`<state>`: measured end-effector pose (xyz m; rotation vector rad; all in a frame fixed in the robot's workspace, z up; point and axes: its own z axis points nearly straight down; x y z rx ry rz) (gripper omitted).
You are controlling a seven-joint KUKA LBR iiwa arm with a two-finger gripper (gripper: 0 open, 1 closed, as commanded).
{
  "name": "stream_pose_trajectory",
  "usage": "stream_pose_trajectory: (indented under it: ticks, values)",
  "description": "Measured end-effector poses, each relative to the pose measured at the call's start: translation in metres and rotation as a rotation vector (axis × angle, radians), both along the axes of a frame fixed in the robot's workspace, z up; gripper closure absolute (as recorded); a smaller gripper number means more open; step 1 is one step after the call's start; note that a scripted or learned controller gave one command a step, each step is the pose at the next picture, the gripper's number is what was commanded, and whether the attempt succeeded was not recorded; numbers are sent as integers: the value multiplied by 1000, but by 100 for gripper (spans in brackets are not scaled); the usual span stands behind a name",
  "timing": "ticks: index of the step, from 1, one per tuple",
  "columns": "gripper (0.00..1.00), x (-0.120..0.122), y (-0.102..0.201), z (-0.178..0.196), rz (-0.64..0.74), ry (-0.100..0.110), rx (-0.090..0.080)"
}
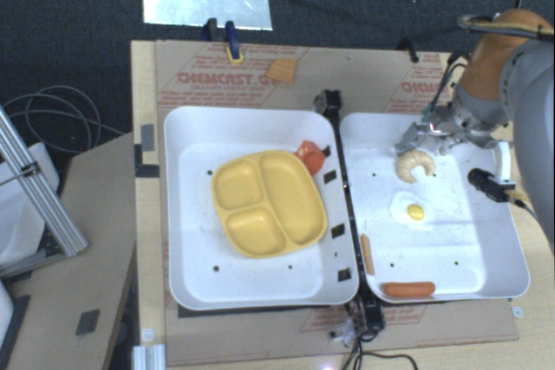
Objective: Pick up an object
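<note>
With the sausage (408, 289) and fried egg (411, 210) lying nearer you than the croissant (415, 164), bring the claw (425, 133), whose grip you cannot tell from here, straight down over that croissant just below it before closing.

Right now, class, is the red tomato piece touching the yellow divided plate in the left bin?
Touching. The camera view shows the tomato piece pressed against the upper right rim of the yellow divided plate, with no white bin floor visible between them.
</note>
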<state>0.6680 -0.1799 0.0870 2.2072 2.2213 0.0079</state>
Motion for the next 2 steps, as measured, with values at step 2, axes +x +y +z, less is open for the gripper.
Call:
stream_pose_trajectory:
  ticks: [2]
  values:
    - [0, 4, 10, -1, 0, 2, 1]
